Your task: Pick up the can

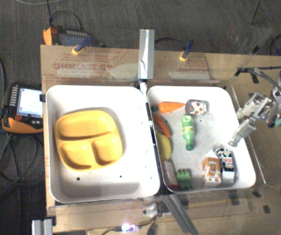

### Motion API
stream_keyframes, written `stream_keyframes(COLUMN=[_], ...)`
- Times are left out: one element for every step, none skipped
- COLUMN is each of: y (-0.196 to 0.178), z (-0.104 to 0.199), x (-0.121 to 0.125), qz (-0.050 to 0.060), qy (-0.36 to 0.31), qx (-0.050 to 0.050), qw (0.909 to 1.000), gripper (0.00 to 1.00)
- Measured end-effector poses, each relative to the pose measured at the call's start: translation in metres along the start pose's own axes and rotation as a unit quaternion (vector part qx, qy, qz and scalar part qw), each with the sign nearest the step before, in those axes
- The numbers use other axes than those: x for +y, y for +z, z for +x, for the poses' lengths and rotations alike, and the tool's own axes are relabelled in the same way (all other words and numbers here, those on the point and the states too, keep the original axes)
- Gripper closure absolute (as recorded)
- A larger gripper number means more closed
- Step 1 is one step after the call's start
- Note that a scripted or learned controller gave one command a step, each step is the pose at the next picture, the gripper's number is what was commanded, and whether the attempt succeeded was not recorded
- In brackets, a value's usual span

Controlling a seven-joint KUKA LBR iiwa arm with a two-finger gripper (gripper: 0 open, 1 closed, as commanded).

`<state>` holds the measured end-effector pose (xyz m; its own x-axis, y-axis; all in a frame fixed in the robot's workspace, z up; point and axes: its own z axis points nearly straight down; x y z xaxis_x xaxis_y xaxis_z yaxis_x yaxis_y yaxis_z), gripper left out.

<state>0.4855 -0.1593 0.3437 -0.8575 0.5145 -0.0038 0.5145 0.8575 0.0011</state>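
Hovering at the right bin's (pixel 238 112) edge, gripper (pixel 248 121) fingers are gaping, holding nothing; one can (pixel 196 107), two cartons (pixel 218 167) are lying inside.

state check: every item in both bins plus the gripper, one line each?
can: on its side, right bin
green bottle: lying flat
carrot: lying by the far wall
cartons: two, near corner
yellow tray: flat, left bin
gripper: over right rim, holding nothing

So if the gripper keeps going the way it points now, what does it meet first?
The gripper points down-left over the right bin's rim. Straight on, it would likely meet the small carton near that edge first, not the can. Depth is unclear from this slant.
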Motion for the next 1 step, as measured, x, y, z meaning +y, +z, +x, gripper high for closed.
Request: stream_keyframes(y=[0.0616], z=[-0.0377], x=[0.0366], qz=[0.000], qy=[0.012], qx=[0.001], qw=[0.9999], gripper=[0.00])
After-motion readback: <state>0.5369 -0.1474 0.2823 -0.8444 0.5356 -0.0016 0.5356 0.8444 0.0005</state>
